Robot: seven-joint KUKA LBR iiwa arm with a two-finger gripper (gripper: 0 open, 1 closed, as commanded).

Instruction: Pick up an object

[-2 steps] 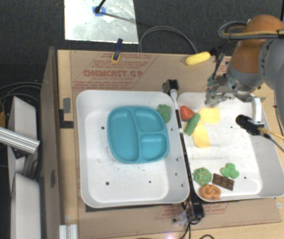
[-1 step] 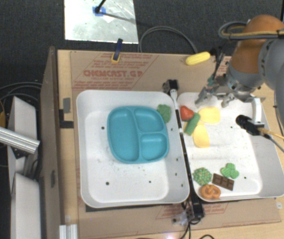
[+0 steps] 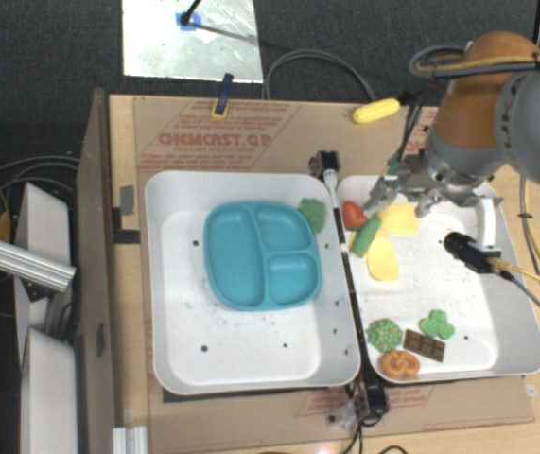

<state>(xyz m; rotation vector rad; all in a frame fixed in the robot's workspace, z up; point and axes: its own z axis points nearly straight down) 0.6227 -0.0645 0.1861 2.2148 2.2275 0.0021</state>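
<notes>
My gripper (image 3: 404,201) hangs low over the far end of the right bin (image 3: 511,339), its two fingers spread open. Just beneath and in front of them lies a pale yellow piece (image 3: 400,220); nothing is between the fingers. Left of it are a red piece (image 3: 353,216) and a green pickle-like piece (image 3: 365,235), and a second yellow piece (image 3: 383,261) lies nearer the front. At the bin's near end sit a green broccoli (image 3: 383,333), a green leafy piece (image 3: 436,325), a brown chocolate bar (image 3: 427,347) and an orange pretzel (image 3: 400,363).
The left bin (image 3: 184,348) holds a blue divided plate (image 3: 260,255) with a green piece (image 3: 312,214) at its far right corner. A yellow object (image 3: 375,112) lies on the cardboard behind the bins. The ridge between the bins runs just left of the red piece.
</notes>
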